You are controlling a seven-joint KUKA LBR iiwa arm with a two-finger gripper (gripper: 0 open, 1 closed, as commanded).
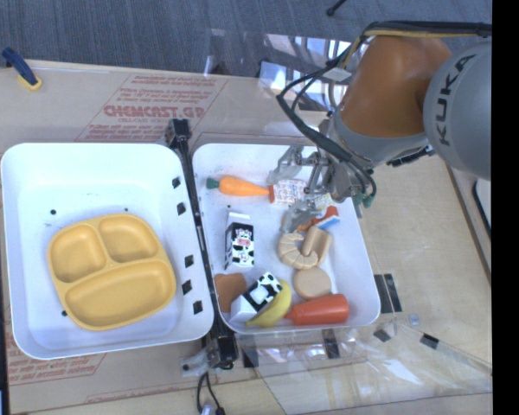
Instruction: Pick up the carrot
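The carrot [242, 187] is orange with a small green stub at its left end. It lies flat near the back of the right bin [363, 258], pointing left to right. My gripper [297, 188] hangs low over the same bin, just to the right of the carrot's thick end and close to it. From this angle I cannot make out any contact with the carrot. The grey arm with its orange band [389, 85] reaches in from the upper right.
The right bin also holds a cow-patterned carton [240, 244], a pretzel-like pastry [299, 247], a round bun [312, 282], a red sausage-like piece [320, 309], a banana [275, 309] and a brown cookie [228, 286]. A yellow divided plate [112, 271] sits in the left bin [35, 171].
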